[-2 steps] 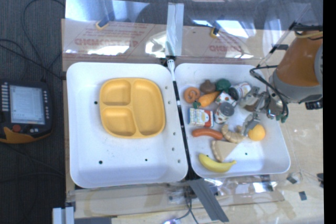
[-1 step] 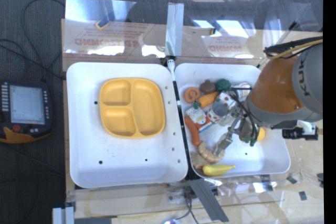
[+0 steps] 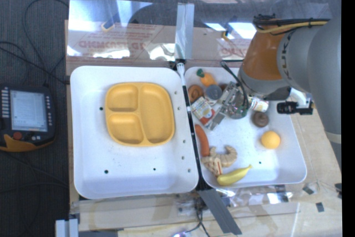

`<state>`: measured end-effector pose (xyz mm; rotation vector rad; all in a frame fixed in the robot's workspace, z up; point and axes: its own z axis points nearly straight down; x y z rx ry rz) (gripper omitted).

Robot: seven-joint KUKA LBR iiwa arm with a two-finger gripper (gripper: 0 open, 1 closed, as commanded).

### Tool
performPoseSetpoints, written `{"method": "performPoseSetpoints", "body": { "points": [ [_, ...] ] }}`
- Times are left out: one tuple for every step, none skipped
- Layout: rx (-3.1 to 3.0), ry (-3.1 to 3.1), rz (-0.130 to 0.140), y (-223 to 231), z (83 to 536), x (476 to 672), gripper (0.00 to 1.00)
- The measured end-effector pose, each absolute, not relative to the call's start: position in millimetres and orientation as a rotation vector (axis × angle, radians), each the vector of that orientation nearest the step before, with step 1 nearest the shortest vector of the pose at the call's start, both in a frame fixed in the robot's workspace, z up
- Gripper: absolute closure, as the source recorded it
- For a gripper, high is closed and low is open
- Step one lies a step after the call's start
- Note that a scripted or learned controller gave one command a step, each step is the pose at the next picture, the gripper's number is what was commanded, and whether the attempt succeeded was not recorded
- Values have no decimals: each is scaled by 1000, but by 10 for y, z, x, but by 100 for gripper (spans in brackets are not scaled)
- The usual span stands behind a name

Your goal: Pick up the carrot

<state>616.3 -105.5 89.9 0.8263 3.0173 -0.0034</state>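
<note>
STAGE: approach, nothing lifted | CARROT (image 3: 203, 140): lies in right bin (image 3: 288, 172) by its left wall, above the shrimp (image 3: 219, 158) and banana (image 3: 233, 175) | GRIPPER (image 3: 222, 112): low over the packet (image 3: 203, 109), just above the carrot (finger state cannot be told) | REMAINING: reach carrot, grasp, lift

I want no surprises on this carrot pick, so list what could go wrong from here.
1. The carrot lies against the bin's left wall, so a finger may strike the wall.
2. The gripper hangs over a packet just above the carrot and could close on that instead.
3. A pastry touches the carrot's lower end and may get dragged along.
</note>
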Motion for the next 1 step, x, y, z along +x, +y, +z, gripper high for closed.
{"method": "performPoseSetpoints", "body": {
  "points": [
    [1065,2988,-17,-1024,909,6504,0]
  ]
}}
